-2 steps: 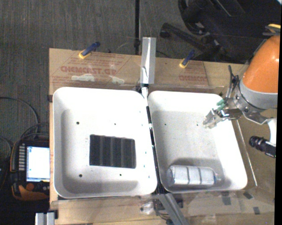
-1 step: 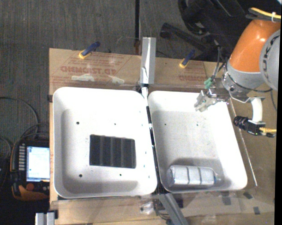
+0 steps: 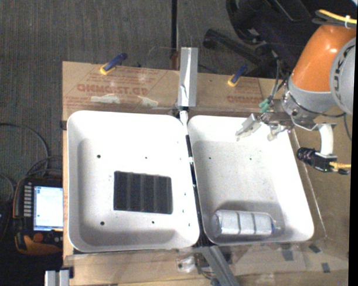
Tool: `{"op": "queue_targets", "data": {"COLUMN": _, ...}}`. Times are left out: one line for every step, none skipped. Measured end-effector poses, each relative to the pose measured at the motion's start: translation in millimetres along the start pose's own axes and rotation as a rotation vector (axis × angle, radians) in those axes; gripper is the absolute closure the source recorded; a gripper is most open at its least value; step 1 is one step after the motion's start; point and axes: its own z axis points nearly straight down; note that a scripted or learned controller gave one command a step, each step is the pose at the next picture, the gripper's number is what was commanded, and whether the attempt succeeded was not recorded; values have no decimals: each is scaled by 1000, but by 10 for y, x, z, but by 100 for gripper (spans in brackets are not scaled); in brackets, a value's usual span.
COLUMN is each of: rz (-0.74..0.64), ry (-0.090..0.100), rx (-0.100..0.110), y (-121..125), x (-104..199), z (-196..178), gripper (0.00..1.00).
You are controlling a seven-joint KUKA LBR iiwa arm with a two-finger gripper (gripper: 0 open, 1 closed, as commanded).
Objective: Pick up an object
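White right bin (image 3: 225, 170), bottle (image 3: 246, 223) against near wall, end effector (image 3: 260, 130) above far edge

Empty claw (image 3: 260, 128) above right bin (image 3: 306, 199)

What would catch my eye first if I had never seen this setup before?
Probably the arm's bright orange band at the upper right, with its gripper hanging over the far edge of the right bin, fingers spread and nothing between them. Next, the dark ribbed rectangle lying flat in the middle of the left bin. Last, a pale ridged cylinder-like object lies on its side at the right bin's near edge.
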Motion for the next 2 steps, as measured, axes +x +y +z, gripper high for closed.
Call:
{"op": "queue_targets", "data": {"rz": 21, "ry": 0, "rx": 2, "y": -823, "x": -138, "z": 0, "gripper": 0}}
{"op": "queue_targets", "data": {"rz": 63, "ry": 1, "rx": 1, "y": -1288, "x": -322, "z": 94, "gripper": 0}}
